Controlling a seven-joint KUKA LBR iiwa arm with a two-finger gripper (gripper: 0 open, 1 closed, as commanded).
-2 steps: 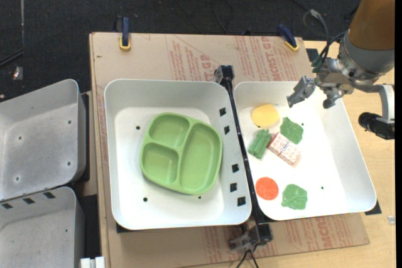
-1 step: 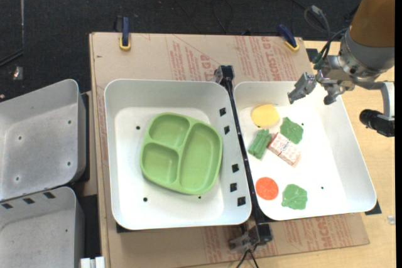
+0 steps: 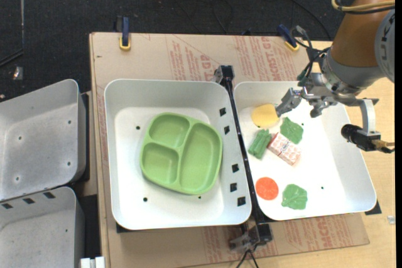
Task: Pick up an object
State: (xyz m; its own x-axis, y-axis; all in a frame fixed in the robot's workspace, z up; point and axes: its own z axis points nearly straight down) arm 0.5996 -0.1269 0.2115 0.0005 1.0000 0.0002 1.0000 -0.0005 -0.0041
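Observation:
My gripper (image 3: 304, 103) hangs over the back of the right bin (image 3: 342, 166), open, with nothing between its fingers. Just left of it lies a yellow piece (image 3: 264, 115). Below it lie a green leafy piece (image 3: 291, 130), a green block (image 3: 259, 143) and a pink-and-white box (image 3: 284, 149), close together. An orange disc (image 3: 267, 187) and a second green leafy piece (image 3: 294, 196) lie near the bin's front edge.
The left bin (image 3: 125, 135) holds a light green divided plate (image 3: 182, 152). A black divider (image 3: 235, 135) runs between the bins. Clamps (image 3: 125, 33) grip the cardboard at the back. White trays (image 3: 38, 135) lie off the bench at left.

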